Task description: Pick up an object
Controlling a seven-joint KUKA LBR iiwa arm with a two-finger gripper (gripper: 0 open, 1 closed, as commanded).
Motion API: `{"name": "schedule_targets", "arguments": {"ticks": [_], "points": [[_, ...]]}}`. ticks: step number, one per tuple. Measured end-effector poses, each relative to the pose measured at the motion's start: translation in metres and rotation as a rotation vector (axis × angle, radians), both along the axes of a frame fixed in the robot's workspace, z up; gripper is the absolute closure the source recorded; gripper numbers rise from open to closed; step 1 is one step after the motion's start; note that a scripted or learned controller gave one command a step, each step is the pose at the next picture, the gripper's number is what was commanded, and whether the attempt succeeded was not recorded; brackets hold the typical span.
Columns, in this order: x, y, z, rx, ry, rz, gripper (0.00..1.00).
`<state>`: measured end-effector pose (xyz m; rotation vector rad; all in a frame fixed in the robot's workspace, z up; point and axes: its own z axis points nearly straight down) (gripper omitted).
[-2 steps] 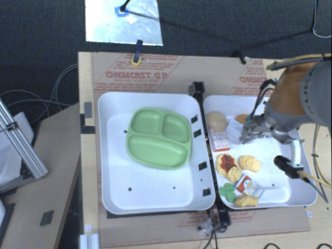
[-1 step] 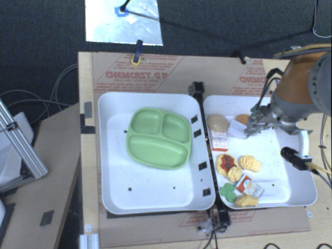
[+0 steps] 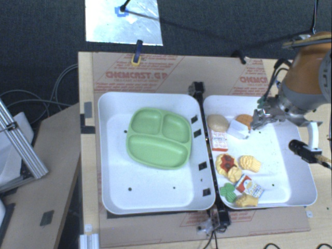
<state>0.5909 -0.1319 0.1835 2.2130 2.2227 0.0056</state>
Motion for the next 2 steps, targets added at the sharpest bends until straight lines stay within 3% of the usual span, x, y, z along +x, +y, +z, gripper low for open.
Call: {"name": "schedule_targets", "arguments": {"ticks": [1, 2], "points": [[0.002, 0.000, 0.044, 0.000, 0.000, 0.001, 1.00], [-0.022, 0.040, 0.039, 0.002, 0.006, 0.003, 1.00]]}}
